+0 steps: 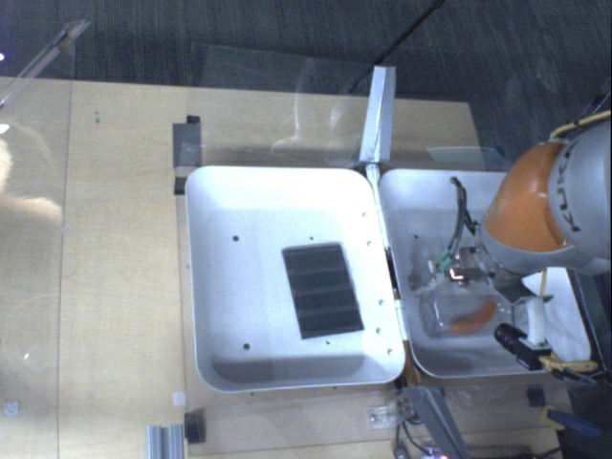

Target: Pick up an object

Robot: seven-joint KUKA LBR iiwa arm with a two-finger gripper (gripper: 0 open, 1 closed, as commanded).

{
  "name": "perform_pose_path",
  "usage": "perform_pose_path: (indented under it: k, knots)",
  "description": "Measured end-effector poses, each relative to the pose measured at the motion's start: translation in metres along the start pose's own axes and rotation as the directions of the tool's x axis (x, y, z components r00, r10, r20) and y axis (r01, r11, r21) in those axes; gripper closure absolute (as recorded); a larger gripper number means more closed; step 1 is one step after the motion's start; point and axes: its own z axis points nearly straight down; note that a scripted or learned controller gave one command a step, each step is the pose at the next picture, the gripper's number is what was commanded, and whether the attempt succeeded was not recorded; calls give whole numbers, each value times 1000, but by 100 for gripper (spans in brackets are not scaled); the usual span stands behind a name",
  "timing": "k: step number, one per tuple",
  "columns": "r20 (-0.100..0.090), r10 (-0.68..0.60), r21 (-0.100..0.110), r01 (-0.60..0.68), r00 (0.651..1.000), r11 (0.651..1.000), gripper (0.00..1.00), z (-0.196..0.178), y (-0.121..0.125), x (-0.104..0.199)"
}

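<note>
In the right shallow white bin, the end effector of the grey arm with an orange band hangs low over the middle of the floor, reaching in from the right. Whether the end effector is apart or together cannot be told; that part is blurred and partly hidden by the wrist. Just near of it, and slightly to the right, a small orange-red elongated object lies on the bin floor, angled a little, beside a faint clear shape too blurred to identify. I cannot tell whether the end effector touches the orange-red object. In the left shallow white bin, well apart from the arm, a dark ribbed rectangular slab lies flat at a slight slant, right of centre. Both bins sit side by side, touching, on the pale wooden tabletop.
</note>
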Motion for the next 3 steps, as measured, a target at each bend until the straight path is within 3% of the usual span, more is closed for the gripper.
perform_pose_path:
  k: [1, 2, 3]
  knots:
    - [-1, 138, 1, -138, 990, 990, 0, 2, 66, 12]
    - [5, 164, 0, -164, 986, 986, 0, 0, -14, -72]
    - [4, 39, -7, -39, 999, 999, 0, -1, -39, -55]
